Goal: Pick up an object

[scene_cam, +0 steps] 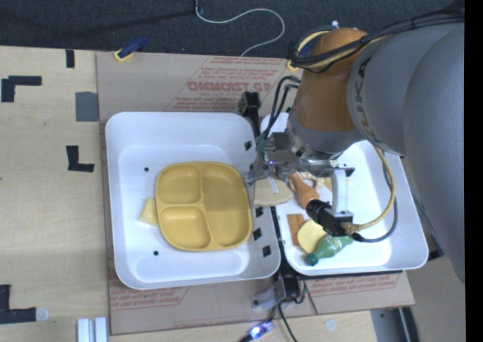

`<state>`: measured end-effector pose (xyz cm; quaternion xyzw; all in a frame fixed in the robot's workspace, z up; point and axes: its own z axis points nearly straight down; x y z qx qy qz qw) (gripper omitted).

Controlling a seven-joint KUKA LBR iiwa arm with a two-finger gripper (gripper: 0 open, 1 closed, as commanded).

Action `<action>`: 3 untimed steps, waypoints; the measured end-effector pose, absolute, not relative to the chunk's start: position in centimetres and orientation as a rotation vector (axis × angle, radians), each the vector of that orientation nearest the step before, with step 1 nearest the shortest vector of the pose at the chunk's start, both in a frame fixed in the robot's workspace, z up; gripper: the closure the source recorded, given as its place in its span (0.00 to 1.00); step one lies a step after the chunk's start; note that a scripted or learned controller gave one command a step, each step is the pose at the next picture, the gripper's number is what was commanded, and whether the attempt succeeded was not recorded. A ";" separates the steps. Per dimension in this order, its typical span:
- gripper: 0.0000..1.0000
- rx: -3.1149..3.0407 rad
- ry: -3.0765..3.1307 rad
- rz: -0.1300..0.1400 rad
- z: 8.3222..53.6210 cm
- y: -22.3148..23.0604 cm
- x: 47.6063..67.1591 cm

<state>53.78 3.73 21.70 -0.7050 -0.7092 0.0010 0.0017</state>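
Looming largest in view, the grey arm (423, 106) is lowered over the right bin (392, 254), where a green bottle (329, 248), a yellow piece (309, 236) and an orange item (305, 189) are crowded together. Whether the gripper (281, 171) is spread cannot be told. Neighbouring items could be knocked aside, or nothing caught, given such clutter.

The arm's wrist (324, 118) hides the claw's tips and part of the right bin (400, 246).

Yellow divided plate (204, 206) flat mid left bin, pale wedge (148, 212) under its left edge, carrot (305, 189), green bottle (329, 248), yellow piece (310, 235) near right bin's left front corner
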 end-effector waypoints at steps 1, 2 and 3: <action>1.00 -2.214 -2.226 0.000 23.1 7.5 54.4; 1.00 -2.219 -2.223 0.005 21.8 8.1 55.6; 1.00 -2.221 -2.221 0.007 21.5 7.2 54.5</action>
